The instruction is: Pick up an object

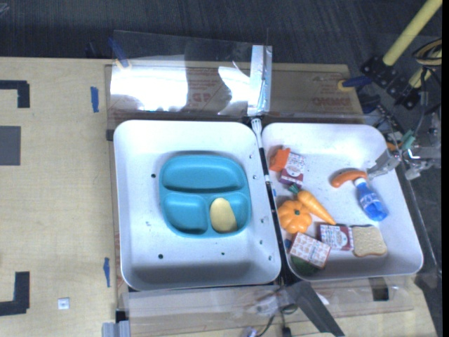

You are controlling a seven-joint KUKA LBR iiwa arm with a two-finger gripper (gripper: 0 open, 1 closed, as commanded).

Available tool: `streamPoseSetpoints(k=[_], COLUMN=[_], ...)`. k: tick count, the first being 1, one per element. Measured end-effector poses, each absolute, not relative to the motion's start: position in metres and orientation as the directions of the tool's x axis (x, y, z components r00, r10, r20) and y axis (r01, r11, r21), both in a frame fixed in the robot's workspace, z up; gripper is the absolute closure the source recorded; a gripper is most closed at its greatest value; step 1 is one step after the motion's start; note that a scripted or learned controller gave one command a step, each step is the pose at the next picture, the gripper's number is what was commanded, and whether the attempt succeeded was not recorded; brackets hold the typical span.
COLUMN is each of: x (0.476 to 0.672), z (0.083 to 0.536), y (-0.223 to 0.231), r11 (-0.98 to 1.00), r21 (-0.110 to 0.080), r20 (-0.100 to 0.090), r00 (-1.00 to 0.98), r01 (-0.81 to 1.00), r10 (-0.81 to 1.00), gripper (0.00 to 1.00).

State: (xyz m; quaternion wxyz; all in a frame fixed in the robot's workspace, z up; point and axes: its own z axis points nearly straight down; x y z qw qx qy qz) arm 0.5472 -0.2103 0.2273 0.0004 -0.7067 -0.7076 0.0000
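Note:
The right bin (330, 135) holds several toy foods. An orange carrot (313, 203) lies across an orange pumpkin (295, 218). A blue bottle (370, 201) lies near the right wall beside an orange sausage (347, 177). A bread slice (368, 241) and a red carton (334, 236) sit at the front, with a patterned carton (309, 249) by the front left corner. Another small carton (292, 167) and an orange piece (279, 159) lie at the left wall. My gripper (393, 157) hangs at the bin's right rim, just above and right of the sausage and bottle, holding nothing that I can see.
The left bin (133, 188) holds a blue divided tray (200, 177) with a yellow lemon-like toy (223, 215) in its right compartment. A clear plastic sheet (189, 79) stands behind the bins. Cables and a yellow pole (414, 23) crowd the upper right.

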Motion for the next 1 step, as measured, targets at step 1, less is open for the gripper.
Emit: streamPoseSetpoints(k=[1], x=[0.59], z=[0.0898], y=[-0.1528], r11=[0.114], r21=[0.007], r20=[-0.002], r00=[-0.114], r01=[0.993], r10=[0.994], gripper=[0.0])
